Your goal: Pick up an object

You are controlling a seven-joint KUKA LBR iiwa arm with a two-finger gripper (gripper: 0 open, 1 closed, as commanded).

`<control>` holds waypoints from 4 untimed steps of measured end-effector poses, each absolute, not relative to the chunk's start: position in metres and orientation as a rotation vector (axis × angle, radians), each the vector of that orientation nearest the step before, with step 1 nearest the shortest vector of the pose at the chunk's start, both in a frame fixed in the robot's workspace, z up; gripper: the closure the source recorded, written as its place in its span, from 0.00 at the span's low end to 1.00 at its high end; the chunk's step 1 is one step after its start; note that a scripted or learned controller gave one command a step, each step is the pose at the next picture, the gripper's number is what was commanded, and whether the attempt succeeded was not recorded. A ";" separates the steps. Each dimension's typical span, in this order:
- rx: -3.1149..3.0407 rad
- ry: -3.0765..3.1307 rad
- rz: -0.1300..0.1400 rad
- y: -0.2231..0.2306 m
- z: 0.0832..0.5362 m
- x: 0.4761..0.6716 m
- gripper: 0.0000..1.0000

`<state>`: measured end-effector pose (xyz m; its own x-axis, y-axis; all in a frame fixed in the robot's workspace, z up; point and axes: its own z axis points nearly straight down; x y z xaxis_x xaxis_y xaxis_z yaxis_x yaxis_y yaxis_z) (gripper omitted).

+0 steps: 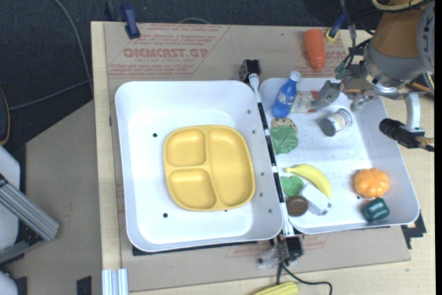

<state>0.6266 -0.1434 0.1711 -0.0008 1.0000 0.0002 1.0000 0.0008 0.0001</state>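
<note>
Overhead, gripper (340,99) near right bin's (390,148) far edge, fingers apart, holding nothing.

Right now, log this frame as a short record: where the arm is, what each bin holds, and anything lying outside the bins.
arm: over the right bin's far end, gripper above the can
left bin: yellow tray
right bin: blue bottle, can, banana, orange pumpkin, dark green block, green items
outside bins: carrot on the board
held: nothing seen between the jaws
</note>
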 end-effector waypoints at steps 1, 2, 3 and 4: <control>-2.222 -2.220 0.003 -0.188 0.084 0.622 0.00; -2.222 -2.220 0.001 -0.194 0.109 0.541 0.00; -2.221 -2.223 -0.001 -0.195 0.085 0.578 0.00; -2.222 -2.227 -0.002 -0.221 0.161 0.668 0.00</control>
<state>0.6675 -0.2209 0.1611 -0.0020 1.0000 -0.0022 1.0000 0.0020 0.0036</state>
